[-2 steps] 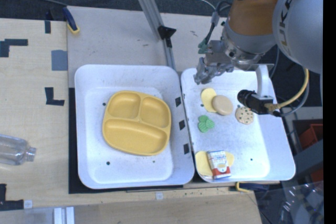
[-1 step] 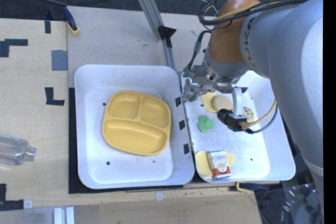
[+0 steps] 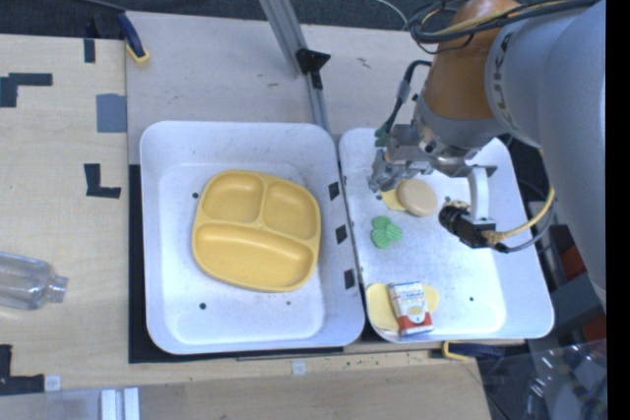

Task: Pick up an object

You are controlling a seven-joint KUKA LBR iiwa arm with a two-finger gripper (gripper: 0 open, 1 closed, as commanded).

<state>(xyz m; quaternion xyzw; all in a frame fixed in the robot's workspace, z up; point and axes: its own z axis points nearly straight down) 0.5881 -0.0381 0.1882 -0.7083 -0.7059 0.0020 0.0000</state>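
1. A round tan piece [image 3: 417,198] lies in the right bin [image 3: 512,300], near its far left part, with a bit of yellow showing under its left edge.
2. The gripper [image 3: 386,174] hangs just beside that tan piece, on its left, low over the bin floor.
3. Whether the jaws are open or closed cannot be told (the wrist body covers them from above), and nothing can be seen between them.
4. A small green piece [image 3: 386,232] lies just in front of the gripper, apart from the tan one.
5. Nearer the front edge of the same bin a small carton [image 3: 410,305], white, red and orange, rests on a yellow plate [image 3: 379,301].
6. The arm [image 3: 522,64] reaches in from the right, its orange band above the wrist, with a black cable looping beside it.
7. The left bin [image 3: 167,211] holds a yellow divided tray [image 3: 257,229] with three compartments, lying flat near its middle.
8. A clear plastic bottle [image 3: 28,279] lies on its side on the bench [image 3: 59,202], well left of both bins.
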